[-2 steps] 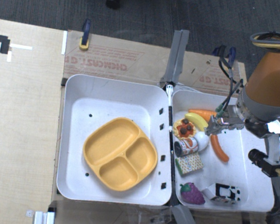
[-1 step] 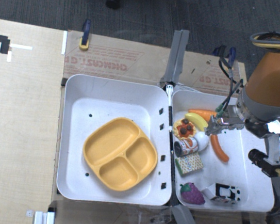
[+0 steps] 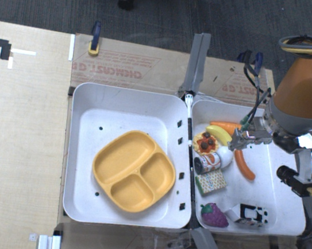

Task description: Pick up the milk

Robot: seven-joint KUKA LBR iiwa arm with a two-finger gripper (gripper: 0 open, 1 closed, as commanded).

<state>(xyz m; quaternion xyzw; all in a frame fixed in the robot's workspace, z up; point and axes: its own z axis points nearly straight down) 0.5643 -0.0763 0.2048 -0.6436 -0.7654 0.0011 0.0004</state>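
The milk (image 3: 253, 215) is a small white carton with black cow patches. It lies on its side near the front right corner of the right bin (image 3: 279, 229). My gripper (image 3: 242, 141) hangs over the back middle of that bin, above an orange sausage (image 3: 244, 165) and beside a banana (image 3: 220, 133). It is well behind the milk, apart from it, and nothing shows in its grasp.
The right bin also holds a tart with berries (image 3: 206, 142), a white egg (image 3: 223, 158), a dark can (image 3: 205, 163), a cracker box (image 3: 211, 182) and purple grapes (image 3: 214, 215). A yellow divided plate (image 3: 134, 171) lies in the left bin (image 3: 84, 139).
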